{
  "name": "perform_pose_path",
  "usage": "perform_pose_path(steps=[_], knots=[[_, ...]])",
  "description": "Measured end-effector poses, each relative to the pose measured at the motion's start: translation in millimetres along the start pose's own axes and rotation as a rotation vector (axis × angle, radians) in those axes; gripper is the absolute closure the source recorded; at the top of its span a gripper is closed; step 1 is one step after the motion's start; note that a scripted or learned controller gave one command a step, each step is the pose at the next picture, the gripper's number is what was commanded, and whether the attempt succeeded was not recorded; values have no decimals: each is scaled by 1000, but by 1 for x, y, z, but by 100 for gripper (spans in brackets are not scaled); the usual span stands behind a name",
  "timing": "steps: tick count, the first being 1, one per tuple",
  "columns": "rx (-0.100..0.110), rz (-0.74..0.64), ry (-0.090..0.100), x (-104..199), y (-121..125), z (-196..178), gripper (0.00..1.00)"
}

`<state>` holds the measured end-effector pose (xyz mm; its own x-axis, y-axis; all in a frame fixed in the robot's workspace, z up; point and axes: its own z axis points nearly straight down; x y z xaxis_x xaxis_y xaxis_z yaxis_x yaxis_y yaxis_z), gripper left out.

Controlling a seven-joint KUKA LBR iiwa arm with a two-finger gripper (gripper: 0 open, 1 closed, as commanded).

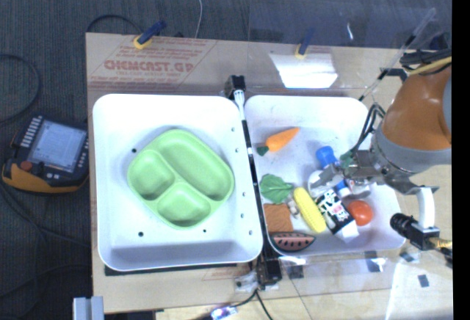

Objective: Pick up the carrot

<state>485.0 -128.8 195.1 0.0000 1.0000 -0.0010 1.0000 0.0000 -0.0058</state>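
Tool (332, 183) low in right bin (352, 107), over the toy pile by blue piece (326, 156); finger state unclear. Arm (415, 120) bends in from right. Carrot (280, 139) lies apart, upper-left in same bin.

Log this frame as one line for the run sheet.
task: pick up carrot | carrot: lying in right bin, upper left, untouched | gripper: low over toys, right of carrot | left bin: green plate

Orange carrot (281, 139) slantwise in right bin (352, 107)
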Motion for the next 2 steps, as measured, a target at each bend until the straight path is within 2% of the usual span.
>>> perform_pose_path(steps=[1,2], knots=[[-1,2,1,56,60,13,0],[-4,58,-1,81,120,11,0]])
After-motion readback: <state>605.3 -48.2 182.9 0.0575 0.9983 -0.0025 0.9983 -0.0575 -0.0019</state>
